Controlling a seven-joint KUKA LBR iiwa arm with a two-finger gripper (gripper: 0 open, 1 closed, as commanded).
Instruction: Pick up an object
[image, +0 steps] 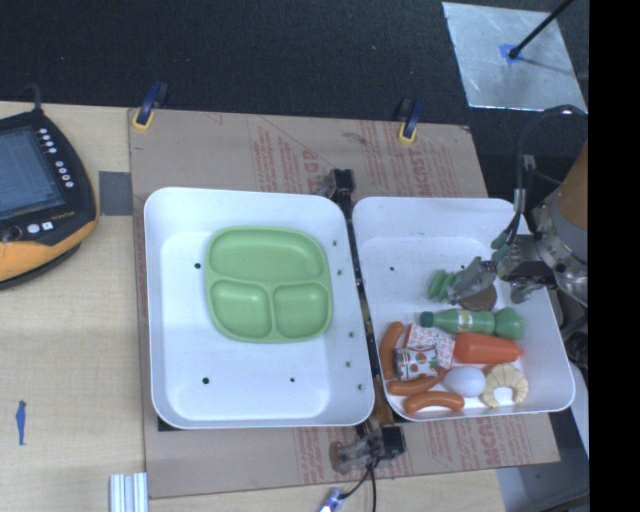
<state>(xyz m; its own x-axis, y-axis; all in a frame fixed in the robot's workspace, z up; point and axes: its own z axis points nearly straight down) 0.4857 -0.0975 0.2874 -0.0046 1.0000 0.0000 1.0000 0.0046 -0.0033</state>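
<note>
The right bin (400, 225) holds a pile of toy food along its front half. A green bottle (468, 321) lies on its side above an orange carrot (487, 348). A small red and white carton (428, 348), a white egg (465, 380), a pale pastry (503, 385) and three sausages (432, 403) lie beside them. My gripper (497, 280) hangs low over the right bin's right side, just above a dark brown item (482, 298) and beside a green leafy piece (439, 284). Nothing is seen lifted.
The left bin (180, 390) carries a green divided plate (270, 282). An orange and black teach pendant (40, 195) lies on the bench at far left. Clamps (150, 103) pin the cardboard sheet under both bins.
</note>
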